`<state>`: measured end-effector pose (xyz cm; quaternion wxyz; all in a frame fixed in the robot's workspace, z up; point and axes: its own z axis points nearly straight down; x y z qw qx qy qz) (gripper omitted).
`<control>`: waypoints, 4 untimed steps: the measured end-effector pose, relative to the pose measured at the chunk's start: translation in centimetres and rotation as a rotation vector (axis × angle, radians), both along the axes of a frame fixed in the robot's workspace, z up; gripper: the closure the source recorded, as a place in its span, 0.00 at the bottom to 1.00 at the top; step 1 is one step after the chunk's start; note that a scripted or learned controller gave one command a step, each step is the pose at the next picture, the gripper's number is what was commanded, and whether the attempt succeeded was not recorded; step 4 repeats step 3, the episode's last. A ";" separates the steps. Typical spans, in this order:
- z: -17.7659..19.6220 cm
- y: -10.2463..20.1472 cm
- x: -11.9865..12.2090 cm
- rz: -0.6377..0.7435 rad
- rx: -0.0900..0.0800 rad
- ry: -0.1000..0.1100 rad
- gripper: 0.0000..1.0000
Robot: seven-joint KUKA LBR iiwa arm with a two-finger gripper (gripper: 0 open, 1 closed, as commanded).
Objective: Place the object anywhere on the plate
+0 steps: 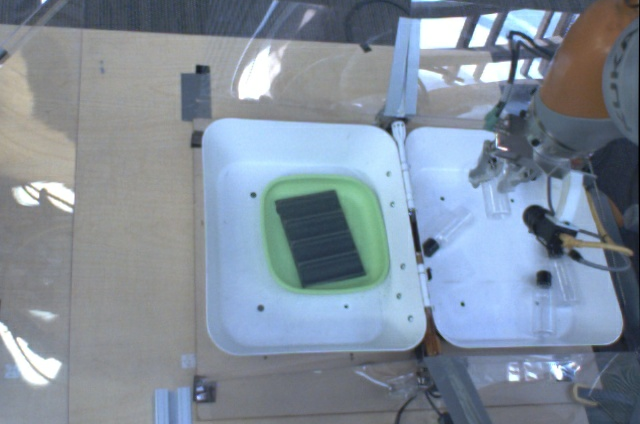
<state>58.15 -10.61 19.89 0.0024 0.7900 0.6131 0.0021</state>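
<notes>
Orange band [600, 52] looms largest at the upper right, the arm's wrist rising toward the lens, and below it the jaws hang over the upper part of the right bin [470, 317]. Parted or clenched? Can't tell from up here, the wrist body masks them.

Just below and left of the jaws, a small clear piece with a dark tip [441, 236] lies on the white floor. Another clear sliver [545, 310] rests toward the lower right corner. Both sit apart from the jaws, and to my eye both look like strays rather than targets.

Now across the seam to the left bin [225, 242], and there's the story. The green plate [375, 222] sits in the middle, and the dark ribbed block [318, 238] lies flat on it, turned a touch off square, wholly inside the rim.

By my reading that block is the object, and it's right where the task wants it: flat, stable, no edge hanging off. That would explain the arm standing over the other bin, well apart from the plate. The job looks done, so there's no reason to crowd it.

Pale wooden table [110, 232] all around, with a clear sheet [262, 70] glinting near the upper middle of the frame.
</notes>
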 end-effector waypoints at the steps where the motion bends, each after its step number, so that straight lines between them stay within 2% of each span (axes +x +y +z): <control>1: -1.5 7.3 -4.0 0.092 0.002 0.005 1.00; 2: -0.6 15.3 -1.7 0.231 0.001 0.000 1.00; 3: -0.6 15.3 -1.7 0.230 0.001 0.000 0.00; 4: -0.6 15.3 -1.7 0.230 0.001 0.000 0.00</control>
